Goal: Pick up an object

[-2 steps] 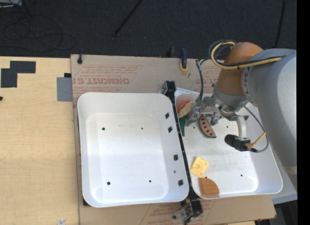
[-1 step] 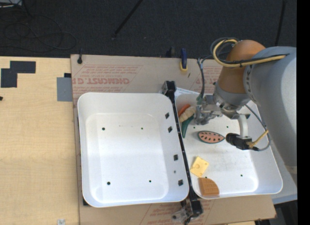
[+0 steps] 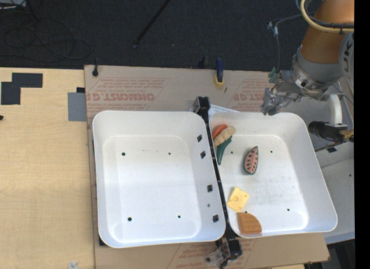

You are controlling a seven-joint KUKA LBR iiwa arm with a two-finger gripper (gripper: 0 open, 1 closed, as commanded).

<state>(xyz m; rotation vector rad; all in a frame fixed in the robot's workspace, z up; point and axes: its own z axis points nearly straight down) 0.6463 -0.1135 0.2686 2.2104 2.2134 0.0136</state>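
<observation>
Two white bins lie side by side on a cardboard sheet (image 3: 144, 88) over the bench (image 3: 40, 169); the left bin (image 3: 150, 175) holds no objects, and all four lie in the right bin (image 3: 300, 175). Nearest, a brown wedge (image 3: 249, 223) rests against the right bin's near wall, with a yellow cheese block (image 3: 238, 199) just beyond it, close to the divider between the bins. Farther in, a watermelon slice (image 3: 251, 160) lies near the bin's middle, well apart from a red, cream and green piece (image 3: 222, 139) that lies against the divider at the far-left corner. Beyond the right bin's far rim hangs the gripper (image 3: 272, 106), above the cardboard, holding nothing; its jaws are too small and dark to judge as open or closed. The arm (image 3: 326, 36) rises behind it at right.
</observation>
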